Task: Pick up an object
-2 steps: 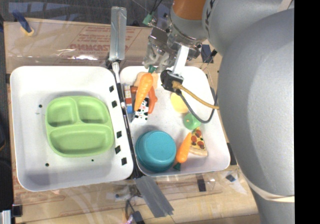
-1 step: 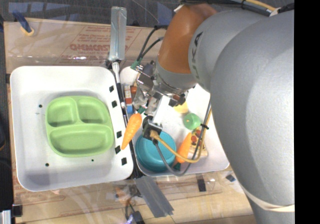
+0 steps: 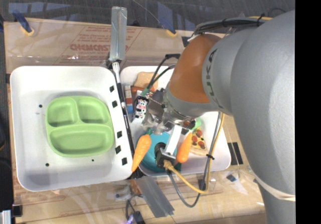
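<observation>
The hand [image 3: 156, 124] is low in the right bin [image 3: 223, 157], under the orange band of the arm [image 3: 193, 75], and the wrist above hides it enough that I cannot tell whether it is open or closed, or whether it has hold of anything.

Several candidates for the pick lie around it in the right bin. Just below and to the left, one carrot [image 3: 141, 152] lies at a slant with its thick end up towards the hand and its tip down by the bin's near edge. It rests across the rim of a teal dish [image 3: 152, 162], which sits under the hand at the near side of the bin. A second carrot [image 3: 184, 149] lies to the right of the dish, nearly upright in the view. Just beside it, further right, is a toy pizza slice [image 3: 198, 141]. Up and to the left of the hand, a small white-and-black item [image 3: 141, 108] sits near the wall between the bins. A tan item [image 3: 145, 78] lies further back, partly hidden by cables.

The left bin [image 3: 25, 118] holds a green divided plate [image 3: 79, 126], lying flat near its middle. A grey upright bar [image 3: 119, 32] stands behind the two bins on the worktop [image 3: 60, 42].
</observation>
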Tool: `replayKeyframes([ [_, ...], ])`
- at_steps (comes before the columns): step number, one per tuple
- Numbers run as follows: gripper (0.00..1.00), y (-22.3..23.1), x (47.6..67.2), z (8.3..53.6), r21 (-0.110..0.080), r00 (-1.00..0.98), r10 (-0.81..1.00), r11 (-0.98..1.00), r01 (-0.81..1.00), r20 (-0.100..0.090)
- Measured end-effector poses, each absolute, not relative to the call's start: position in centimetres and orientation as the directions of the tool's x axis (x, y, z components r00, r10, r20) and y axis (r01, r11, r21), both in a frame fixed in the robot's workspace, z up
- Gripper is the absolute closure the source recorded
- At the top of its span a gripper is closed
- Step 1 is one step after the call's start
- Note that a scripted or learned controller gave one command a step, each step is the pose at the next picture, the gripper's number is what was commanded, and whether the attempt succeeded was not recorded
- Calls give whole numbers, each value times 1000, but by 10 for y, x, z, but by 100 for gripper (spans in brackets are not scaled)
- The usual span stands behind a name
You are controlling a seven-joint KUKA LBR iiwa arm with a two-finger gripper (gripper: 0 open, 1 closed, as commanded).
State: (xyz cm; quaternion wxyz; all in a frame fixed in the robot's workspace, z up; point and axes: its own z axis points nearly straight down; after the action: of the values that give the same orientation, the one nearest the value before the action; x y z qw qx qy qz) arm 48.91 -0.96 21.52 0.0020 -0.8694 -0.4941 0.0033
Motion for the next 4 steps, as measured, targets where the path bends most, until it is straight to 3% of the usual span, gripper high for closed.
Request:
replayKeyframes([
  [1,100,-81,476,191,-4,377,926,-377,926,0],
  [2,100,-45,513,191,-2,856,518,-856,518,-2],
  [3,100,-72,476,191,-4,752,659,-752,659,-1],
  [4,100,-156,476,204,-1,388,922,-388,922,-1],
])
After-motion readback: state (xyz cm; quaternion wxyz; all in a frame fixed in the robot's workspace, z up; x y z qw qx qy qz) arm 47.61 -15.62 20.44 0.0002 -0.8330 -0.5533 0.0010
